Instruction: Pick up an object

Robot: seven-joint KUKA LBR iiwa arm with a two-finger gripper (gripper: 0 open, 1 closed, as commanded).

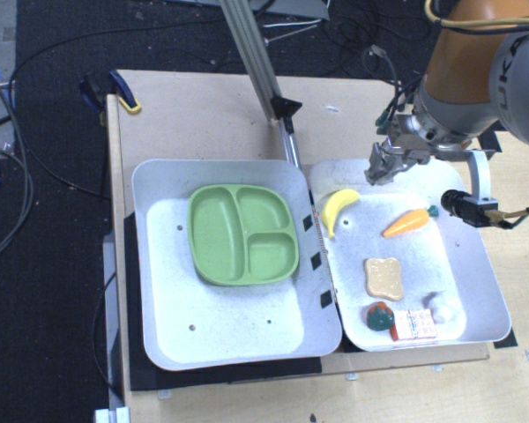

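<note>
The right bin (476, 271) holds a yellow banana (337, 208) at its far left, an orange carrot (407, 222) in the upper middle, a slice of toast (384, 277) in the centre, a red and green strawberry-like toy (380, 316) and a red and white box (414, 324) near the front edge. My gripper (381, 169) hangs over the bin's far rim, above and right of the banana and left of the carrot. Nothing is seen between its fingers.
The left bin (159, 236) holds a green divided plate (244, 233). A small pale object (443, 310) lies beside the box. A slanted metal pole (251, 42) rises behind the bins. The wooden bench (203, 113) stretches beyond them.
</note>
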